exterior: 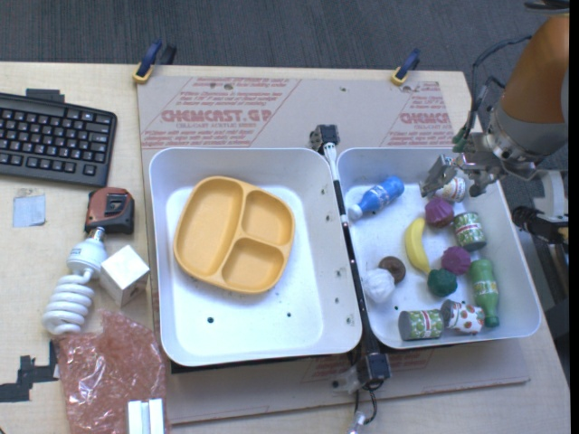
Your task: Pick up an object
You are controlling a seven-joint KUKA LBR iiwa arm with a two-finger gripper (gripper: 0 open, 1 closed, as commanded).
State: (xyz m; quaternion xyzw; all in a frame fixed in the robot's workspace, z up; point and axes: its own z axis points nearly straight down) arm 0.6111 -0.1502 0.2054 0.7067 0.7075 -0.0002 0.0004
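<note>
The right bin (516,242) holds several small items: a blue and white bottle (375,197), a purple lump (440,212), a banana (416,245), a green can (469,230), a magenta piece (456,260), a green bottle (484,287), a brown ring (392,267), a white ball (378,285) and a can lying on its side (418,324). My gripper (454,181) hangs low over this bin's far right corner, just above the purple lump. A small white and yellow thing (455,189) sits right at the gripper; I cannot tell whether it is held.
The left bin (181,324) carries a yellow divided plate (235,235). On the bench to the left lie a keyboard (54,134), a tape measure (110,211), a spiral light bulb (72,287), a white cube (125,274) and a pink bag (113,369).
</note>
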